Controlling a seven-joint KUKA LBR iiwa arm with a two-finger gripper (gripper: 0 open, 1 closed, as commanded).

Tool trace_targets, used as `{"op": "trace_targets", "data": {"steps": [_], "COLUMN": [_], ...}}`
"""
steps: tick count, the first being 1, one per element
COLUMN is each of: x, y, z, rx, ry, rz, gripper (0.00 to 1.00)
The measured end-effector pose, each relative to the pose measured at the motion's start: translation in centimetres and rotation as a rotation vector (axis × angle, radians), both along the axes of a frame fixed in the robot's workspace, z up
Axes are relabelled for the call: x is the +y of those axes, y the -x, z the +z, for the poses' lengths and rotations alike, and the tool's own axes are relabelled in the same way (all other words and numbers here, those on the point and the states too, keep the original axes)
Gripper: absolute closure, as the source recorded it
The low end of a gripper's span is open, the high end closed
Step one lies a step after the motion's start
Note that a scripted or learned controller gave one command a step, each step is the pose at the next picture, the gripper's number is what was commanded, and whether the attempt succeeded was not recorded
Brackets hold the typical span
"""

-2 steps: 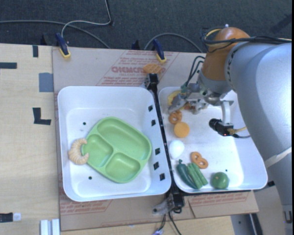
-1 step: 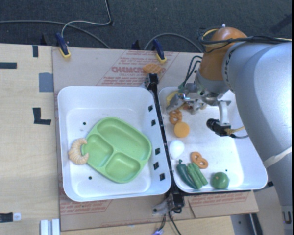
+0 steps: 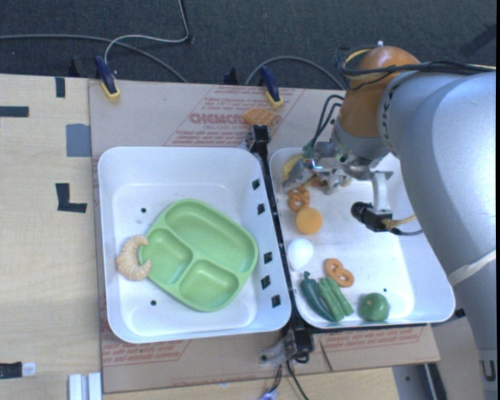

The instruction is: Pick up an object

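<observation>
From the overhead camera we see two white bins side by side on the bench. The left bin (image 3: pixel 117 182) has a green divided tray (image 3: pixel 202 255) lying flat, with a tan croissant-like pastry (image 3: pixel 133 258) touching its left edge. The right bin (image 3: pixel 417 282) holds the small stuff: a pretzel (image 3: pixel 297 198) near the top left, an orange ball (image 3: pixel 308 220) just below it, a white egg (image 3: pixel 300 252) below that against the divider, a second pretzel (image 3: pixel 337 271) near the middle, a dark green pickle-like pair (image 3: pixel 325 298) at the bottom, and a green lime (image 3: pixel 373 307) beside them. Something yellow (image 3: pixel 290 167) sits at the top left corner, partly hidden. The gripper (image 3: pixel 321 172) is down in the right bin's upper left, just above the first pretzel and beside the yellow thing. We cannot tell whether the pincer is wide or narrow, too cluttered. The grey arm (image 3: pixel 450 157) covers the bin's right side.
</observation>
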State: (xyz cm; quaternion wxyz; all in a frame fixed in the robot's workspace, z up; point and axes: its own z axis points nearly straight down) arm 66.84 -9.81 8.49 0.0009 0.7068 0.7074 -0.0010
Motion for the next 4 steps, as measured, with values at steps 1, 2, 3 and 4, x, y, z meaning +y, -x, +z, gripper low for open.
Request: {"op": "trace_targets", "data": {"steps": [1,2,3,4], "x": [0.23,-0.42,0.05,-0.58], "y": [0.01,-0.01,0.00,-0.01], "z": [-0.01,0.01,0.00,0.02], "rx": [0.000,0.000,0.000,0.000], "ry": [0.000,-0.001,0.000,-0.001], "rz": [-0.001,0.000,0.000,0.000], "gripper": [0.00,0.00,0.00,0.00]}}
